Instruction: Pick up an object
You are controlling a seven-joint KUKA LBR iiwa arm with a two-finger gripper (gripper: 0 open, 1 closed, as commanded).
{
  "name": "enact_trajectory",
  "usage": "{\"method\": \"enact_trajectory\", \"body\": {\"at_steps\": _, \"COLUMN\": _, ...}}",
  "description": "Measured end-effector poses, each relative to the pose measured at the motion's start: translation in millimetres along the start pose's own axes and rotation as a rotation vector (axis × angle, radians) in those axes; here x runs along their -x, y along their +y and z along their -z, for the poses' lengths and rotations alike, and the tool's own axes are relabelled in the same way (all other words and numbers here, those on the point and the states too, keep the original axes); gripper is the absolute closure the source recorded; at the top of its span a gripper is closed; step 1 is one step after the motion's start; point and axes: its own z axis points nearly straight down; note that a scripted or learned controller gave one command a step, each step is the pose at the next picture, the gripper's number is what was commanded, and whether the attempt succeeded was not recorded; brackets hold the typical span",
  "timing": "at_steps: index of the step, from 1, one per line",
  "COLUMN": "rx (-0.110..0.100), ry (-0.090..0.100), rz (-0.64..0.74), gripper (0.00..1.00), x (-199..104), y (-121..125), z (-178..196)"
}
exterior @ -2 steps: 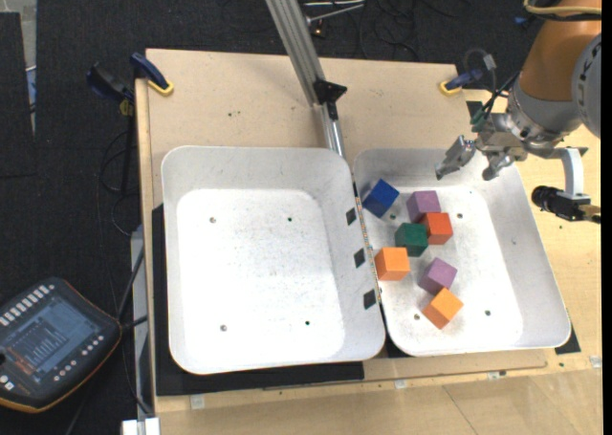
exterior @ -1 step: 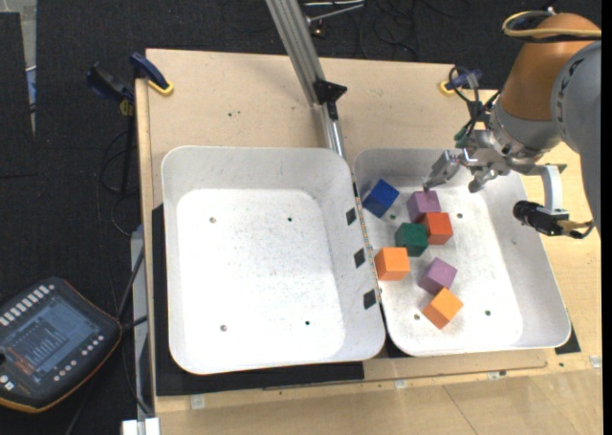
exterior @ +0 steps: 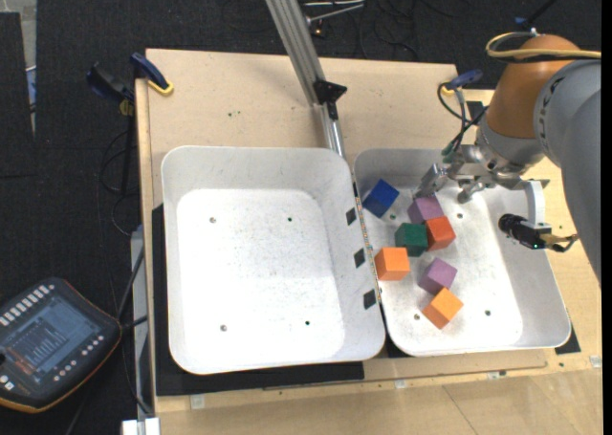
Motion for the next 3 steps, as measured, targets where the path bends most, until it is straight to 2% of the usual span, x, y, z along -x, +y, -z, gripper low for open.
{"method": "enact_trajectory", "body": {"at_steps": 1, "rx": 0.004, "ry": -0.002, "rz": 0.001, "gripper": 1.00, "x": 0, "y": 1, "z": 13}}
{"method": "enact_trajectory", "body": {"at_steps": 3, "rx": 0.009, "ry": -0.002, "rz": -0.001, "gripper": 1.00, "x": 9, "y": 5, "z": 118}}
